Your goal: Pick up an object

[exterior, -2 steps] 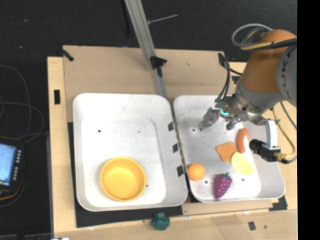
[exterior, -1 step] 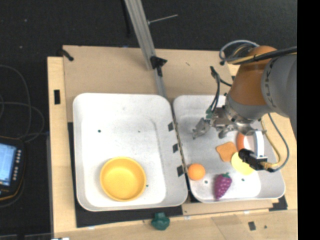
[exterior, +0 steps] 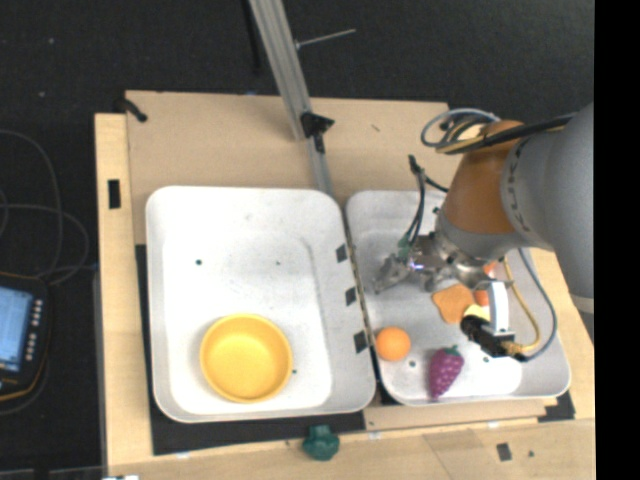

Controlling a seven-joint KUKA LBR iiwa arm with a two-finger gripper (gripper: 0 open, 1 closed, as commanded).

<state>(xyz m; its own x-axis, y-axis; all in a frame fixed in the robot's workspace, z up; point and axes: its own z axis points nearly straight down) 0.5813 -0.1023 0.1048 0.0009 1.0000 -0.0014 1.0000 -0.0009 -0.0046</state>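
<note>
Claw (exterior: 392, 269) hangs low inside right bin (exterior: 380, 213), above orange ball (exterior: 393, 344).

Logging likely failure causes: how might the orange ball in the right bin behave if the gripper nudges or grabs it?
The orange ball looks round and smooth, so it would probably roll if nudged and could slip from a pinch. It lies near the right bin wall, which may stop it.

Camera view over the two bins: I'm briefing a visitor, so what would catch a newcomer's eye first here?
Probably the yellow bowl, bright against the near corner of the left bin. Next comes the grey arm with its orange band, reaching in from the right over the right bin, its gripper low inside. Near that bin's front edge lie an orange ball and a purple bunch of grapes.
</note>
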